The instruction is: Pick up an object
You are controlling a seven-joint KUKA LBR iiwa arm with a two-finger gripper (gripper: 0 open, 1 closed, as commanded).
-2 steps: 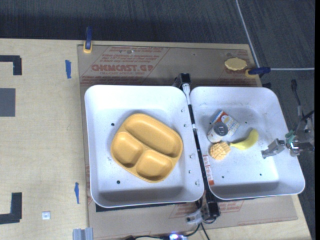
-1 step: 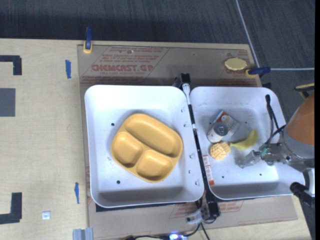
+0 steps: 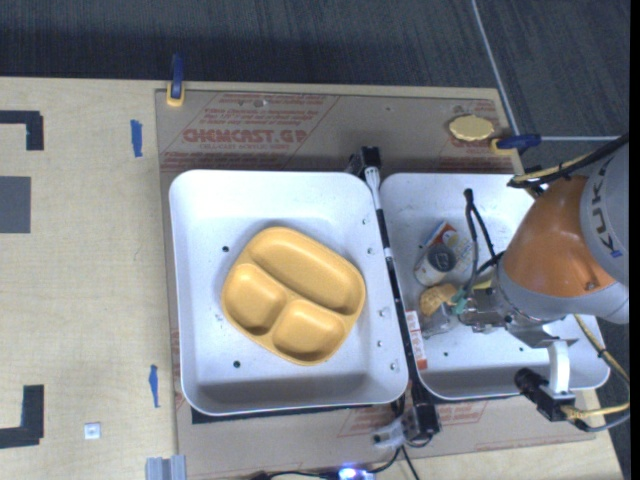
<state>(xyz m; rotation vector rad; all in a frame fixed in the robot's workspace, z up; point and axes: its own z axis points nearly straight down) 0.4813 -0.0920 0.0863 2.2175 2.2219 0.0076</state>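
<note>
A yellow three-compartment plate [image 3: 292,293] lies in the middle of the left bin [image 3: 195,268]. In the right bin [image 3: 440,368] a small white and grey object with an orange patch [image 3: 443,252] rests near the left wall. Just below it lies a small tan lump [image 3: 436,299]. My gripper [image 3: 464,306] is low in the right bin, right beside the tan lump and touching or almost touching it. The wrist and the orange band [image 3: 555,253] cover most of the gripper from above.
A black divider [image 3: 385,268] runs between the two bins. Black cables [image 3: 475,233] loop over the right bin beside the arm. A tan disc [image 3: 471,127] lies on the cardboard behind the bins. A black and white fitting [image 3: 550,383] hangs at the right bin's front edge.
</note>
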